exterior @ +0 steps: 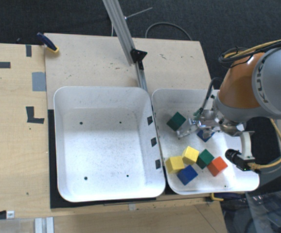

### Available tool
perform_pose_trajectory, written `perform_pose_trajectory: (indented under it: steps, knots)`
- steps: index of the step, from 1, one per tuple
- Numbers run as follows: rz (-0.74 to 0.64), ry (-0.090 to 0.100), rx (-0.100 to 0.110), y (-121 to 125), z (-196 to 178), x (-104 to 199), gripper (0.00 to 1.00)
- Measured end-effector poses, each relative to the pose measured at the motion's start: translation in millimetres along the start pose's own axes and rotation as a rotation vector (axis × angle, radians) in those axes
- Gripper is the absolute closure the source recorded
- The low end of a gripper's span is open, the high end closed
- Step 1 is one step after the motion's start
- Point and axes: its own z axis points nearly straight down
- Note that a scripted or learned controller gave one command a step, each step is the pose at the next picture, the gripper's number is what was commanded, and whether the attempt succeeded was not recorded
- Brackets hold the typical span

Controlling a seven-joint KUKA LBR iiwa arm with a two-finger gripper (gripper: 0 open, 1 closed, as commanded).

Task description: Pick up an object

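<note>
While the end effector [197,126] hangs beside the green block [176,121], its closure unclear, center it before closing.

dark green wooden cube [176,121] lies alone in the upper middle of the right white plastic bin [237,181], tilted corner-on, just left of the grey metal gripper [195,128]. small blue block [205,135] sits partly hidden under the gripper, shape hard to tell. lower down is a tight cluster: two yellow wooden cubes, one [175,164] by the bin's left wall, the other [190,154] touching it up-right; blue wooden cube [187,174] below them; second green cube [205,158] right of the yellow; orange-red cube [218,166] touching that green one.
</note>
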Motion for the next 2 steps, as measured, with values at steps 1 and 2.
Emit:
perform_pose_trajectory:
  steps: [1,2]
  knots:
    - [0.000,0.001,0.000,-11.8,54.7,3.3,0.00]
    - [-0.002,0.001,-0.004,-10.2,41.7,3.7,1.00]
